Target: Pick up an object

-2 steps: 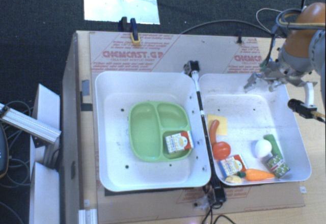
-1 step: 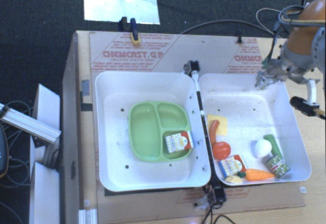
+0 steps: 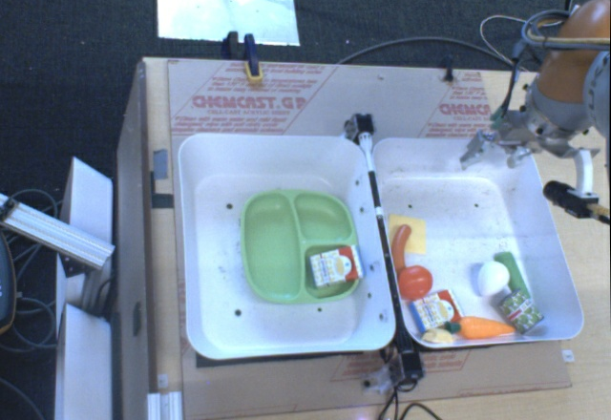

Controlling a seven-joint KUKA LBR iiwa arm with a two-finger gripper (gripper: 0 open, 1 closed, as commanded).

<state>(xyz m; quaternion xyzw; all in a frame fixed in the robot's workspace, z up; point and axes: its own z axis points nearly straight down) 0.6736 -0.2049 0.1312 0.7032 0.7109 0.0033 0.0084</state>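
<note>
My gripper [image 3: 493, 153] hangs over the far right corner of the right bin [image 3: 449, 189], open, with nothing between its fingers. The objects lie well in front of it, along that bin's near side: a yellow slice [image 3: 412, 231], a red pepper [image 3: 401, 240], a tomato [image 3: 414, 282], a small carton [image 3: 434, 309], a carrot [image 3: 485, 327], a white egg [image 3: 493, 277] and a green bottle [image 3: 516, 296]. In the left bin [image 3: 215, 208] a green divided plate [image 3: 282, 251] holds another small carton [image 3: 334, 267].
A black-tipped rod [image 3: 374, 194] runs along the divide between the two bins. The bins rest on a board with red lettering [image 3: 248, 103]. A blue and yellow clamp [image 3: 250, 57] sits at the bench's far edge.
</note>
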